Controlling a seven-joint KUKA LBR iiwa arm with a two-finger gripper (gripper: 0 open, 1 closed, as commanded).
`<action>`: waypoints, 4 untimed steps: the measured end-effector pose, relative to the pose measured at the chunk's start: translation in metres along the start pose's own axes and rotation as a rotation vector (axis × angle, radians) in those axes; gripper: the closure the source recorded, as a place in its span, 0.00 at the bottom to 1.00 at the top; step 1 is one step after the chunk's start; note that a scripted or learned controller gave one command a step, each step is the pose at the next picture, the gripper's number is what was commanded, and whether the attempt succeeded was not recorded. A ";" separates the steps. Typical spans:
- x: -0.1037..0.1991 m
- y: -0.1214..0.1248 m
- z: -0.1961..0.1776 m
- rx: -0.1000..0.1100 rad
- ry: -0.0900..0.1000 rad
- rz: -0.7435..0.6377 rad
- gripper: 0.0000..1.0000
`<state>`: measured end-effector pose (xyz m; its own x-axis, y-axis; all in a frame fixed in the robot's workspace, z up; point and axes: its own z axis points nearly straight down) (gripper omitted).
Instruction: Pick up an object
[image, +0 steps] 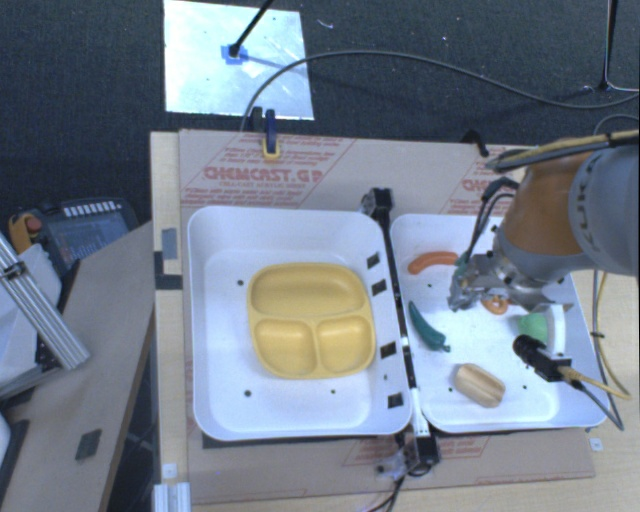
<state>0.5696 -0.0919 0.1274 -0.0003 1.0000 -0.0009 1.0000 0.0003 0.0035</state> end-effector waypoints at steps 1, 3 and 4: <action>-0.002 0.000 -0.044 -0.002 0.000 -0.002 1.00; 0.054 0.004 -0.092 0.000 0.003 -0.009 1.00; 0.102 0.006 -0.085 0.002 0.002 -0.009 1.00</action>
<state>0.5756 0.0103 0.2125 -0.0088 1.0000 0.0011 1.0000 0.0088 0.0014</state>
